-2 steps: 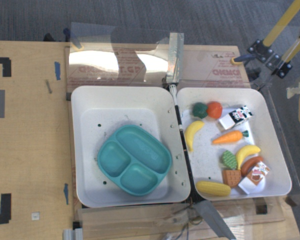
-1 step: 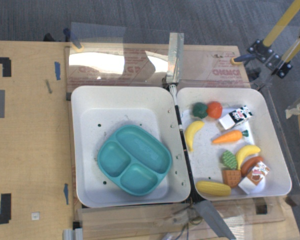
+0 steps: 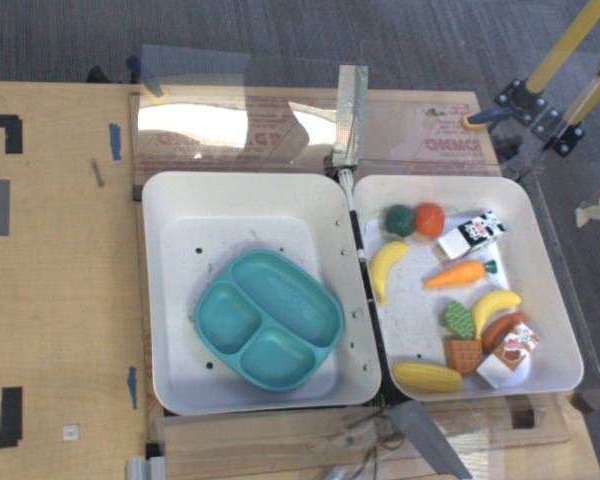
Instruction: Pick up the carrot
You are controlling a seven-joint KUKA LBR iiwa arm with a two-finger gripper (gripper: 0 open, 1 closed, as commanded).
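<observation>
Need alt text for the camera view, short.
An orange carrot lies mid right bin among toy foods: two bananas, a corn cob, a tomato and small cartons. The left bin holds a teal divided plate.

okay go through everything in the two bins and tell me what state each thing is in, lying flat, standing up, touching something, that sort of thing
carrot: lying flat in the right bin, tip pointing left, free of its neighbours
teal divided plate: right side up in the left bin, nothing in its compartments
banana: lying flat, near the divider
corn cob: lying flat at the near edge
milk carton: tipped on its side
waffle: flat, touching the green piece
</observation>
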